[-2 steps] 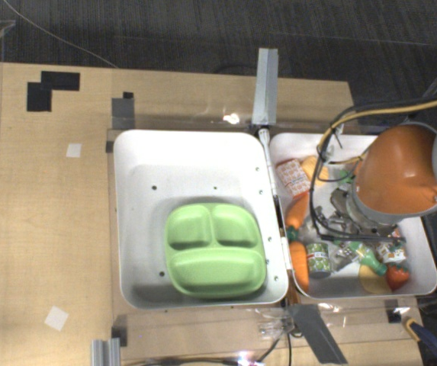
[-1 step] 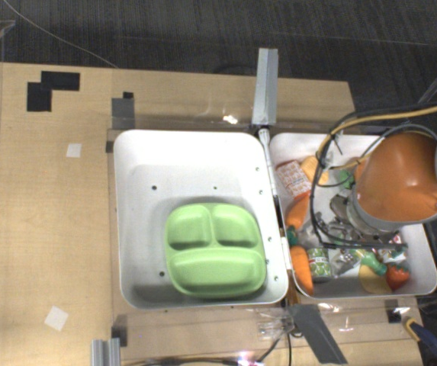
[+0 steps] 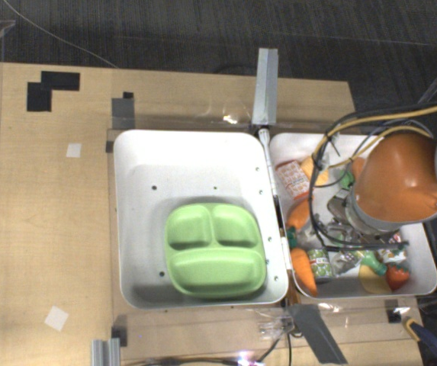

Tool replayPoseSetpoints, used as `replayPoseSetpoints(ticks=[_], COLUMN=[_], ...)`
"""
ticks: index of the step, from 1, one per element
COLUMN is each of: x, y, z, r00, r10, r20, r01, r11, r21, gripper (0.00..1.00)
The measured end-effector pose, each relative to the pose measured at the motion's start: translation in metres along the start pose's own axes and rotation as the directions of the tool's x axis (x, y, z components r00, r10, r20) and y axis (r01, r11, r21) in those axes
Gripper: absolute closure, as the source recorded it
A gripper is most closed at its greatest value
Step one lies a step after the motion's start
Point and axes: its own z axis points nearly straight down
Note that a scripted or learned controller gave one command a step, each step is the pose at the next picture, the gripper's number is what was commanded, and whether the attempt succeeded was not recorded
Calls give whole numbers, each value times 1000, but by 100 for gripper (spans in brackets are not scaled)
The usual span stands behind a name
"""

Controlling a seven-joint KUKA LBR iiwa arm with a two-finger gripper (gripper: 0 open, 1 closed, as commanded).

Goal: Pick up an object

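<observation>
The gripper (image 3: 355,235) hung low inside the right bin (image 3: 429,277), buried under the arm's orange band (image 3: 396,175) and a tangle of black and yellow cables, so I could not tell how it was set. The arm (image 3: 401,185) came in from the right and pointed almost straight down over the middle of that bin.

Small objects lay packed around the wrist: an orange carrot-like toy (image 3: 303,270) at the bin's near left corner, just beside the gripper; another orange piece (image 3: 299,215) against the left wall; a red-and-white packet (image 3: 291,177) toward the far left; a yellow item (image 3: 371,279) and a red one (image 3: 398,276) touching each other at the near edge, below the wrist.

The left bin (image 3: 149,174) held a green divided tray (image 3: 216,248) lying flat toward its near side, well apart from the arm. Both bins sat on a pale wooden bench (image 3: 43,227), with dark carpet (image 3: 203,14) beyond it.
</observation>
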Motion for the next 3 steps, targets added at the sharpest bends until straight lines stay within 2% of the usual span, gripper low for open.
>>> replayPoseSetpoints(ticks=[1,2,3], x=[-5,-18,-17], y=[0,3,3], z=[-13,-95,-94], r00=[1000,944,944], r10=[-8,328,328], r20=[10,-13,-16], r01=[8,-328,-329], r11=[1000,944,944], r21=[5,-14,-15], gripper=[100,100,0])
